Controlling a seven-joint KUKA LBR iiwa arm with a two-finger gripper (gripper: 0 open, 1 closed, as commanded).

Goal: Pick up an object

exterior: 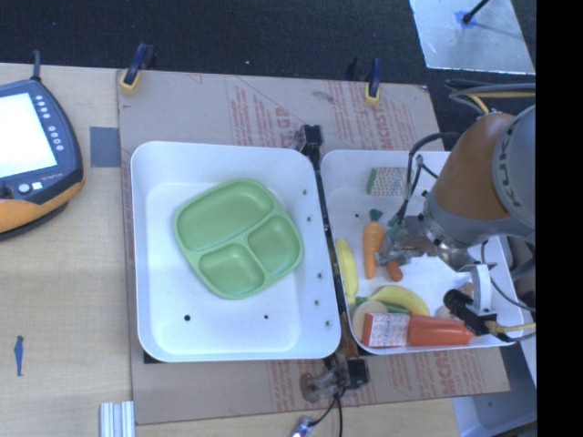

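The arm reaches in over the right bin [357,167], and the gripper [397,251] is down among the toy food. Whether anything is pinched there, I cannot tell; the view is too crowded at the tips. Just to the left of the gripper, nearly touching, stands the carrot [373,245], green top pointing away up the bin. Further left lies the banana [346,268] along the bin wall. Below sit a yellow curved piece [402,297], a red box [386,330] and an orange-red bottle [441,331]. Above is a speckled sponge [388,181]. Far left, in the other bin [164,317], rests the green divided plate [239,237].
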